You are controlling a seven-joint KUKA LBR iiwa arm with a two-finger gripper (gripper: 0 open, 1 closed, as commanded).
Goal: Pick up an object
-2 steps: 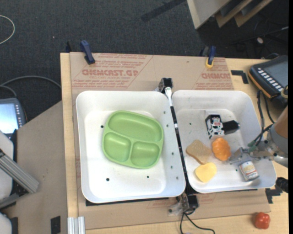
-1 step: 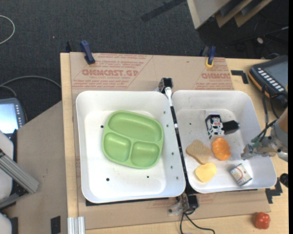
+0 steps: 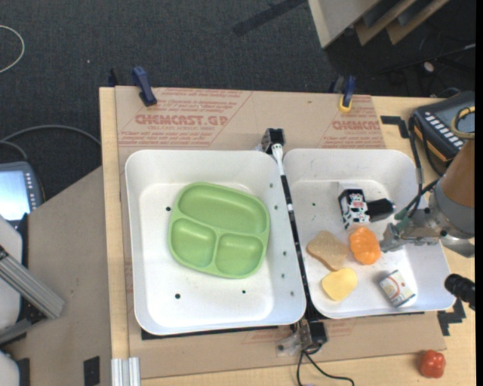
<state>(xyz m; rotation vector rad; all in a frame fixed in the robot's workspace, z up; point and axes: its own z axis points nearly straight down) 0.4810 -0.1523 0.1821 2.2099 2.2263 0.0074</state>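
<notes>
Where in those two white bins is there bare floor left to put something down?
Right bin: bare along the back wall, behind the black-and-white toy. Its front half is crowded with the toast piece, orange object, yellow piece, small can and the gripper. Left bin: the green divided plate fills the middle; bare strips border it, widest at the front.

Dark carpet floor [image 3: 60, 53] lies far left of and above the end effector [image 3: 394, 234], with a thin cable [image 3: 11, 45] looping at the top left corner. The surface [image 3: 226, 113] is brown board printed with red lettering, held at its far edge by a blue clamp [image 3: 143, 85] and a yellow clamp [image 3: 347, 96]. Wooden boards [image 3: 377, 19] lean beyond it, above the end effector.
</notes>
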